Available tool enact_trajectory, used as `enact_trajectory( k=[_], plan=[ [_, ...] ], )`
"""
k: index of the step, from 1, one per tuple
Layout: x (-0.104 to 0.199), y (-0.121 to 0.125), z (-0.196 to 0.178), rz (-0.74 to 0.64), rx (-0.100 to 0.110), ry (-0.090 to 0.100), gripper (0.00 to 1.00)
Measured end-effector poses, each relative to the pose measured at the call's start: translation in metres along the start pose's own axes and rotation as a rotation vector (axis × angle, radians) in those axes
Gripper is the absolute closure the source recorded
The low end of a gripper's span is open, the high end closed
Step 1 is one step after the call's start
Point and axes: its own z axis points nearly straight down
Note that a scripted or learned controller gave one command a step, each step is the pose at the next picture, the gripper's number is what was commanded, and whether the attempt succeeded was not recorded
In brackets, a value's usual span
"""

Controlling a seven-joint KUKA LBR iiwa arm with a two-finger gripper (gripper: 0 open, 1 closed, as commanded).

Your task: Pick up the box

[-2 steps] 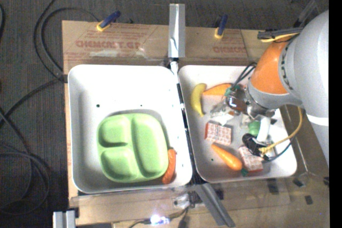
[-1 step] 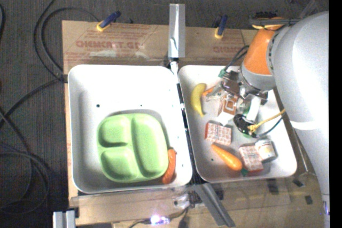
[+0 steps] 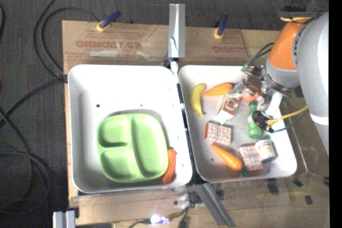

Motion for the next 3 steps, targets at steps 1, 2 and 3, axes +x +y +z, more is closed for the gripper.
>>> enact_trajectory(
  k=[1, 2, 3],
  plan=[
    [0.038, -0.043, 0.041, -0.089, -0.013, 0.001, 0.0],
    [0.046, 0.018, 0.012, -0.059, -0.002, -0.001, 0.0],
    [-0.018, 0.034, 0.03, 0.06, 0.0, 0.011, 0.0]
  ],
)
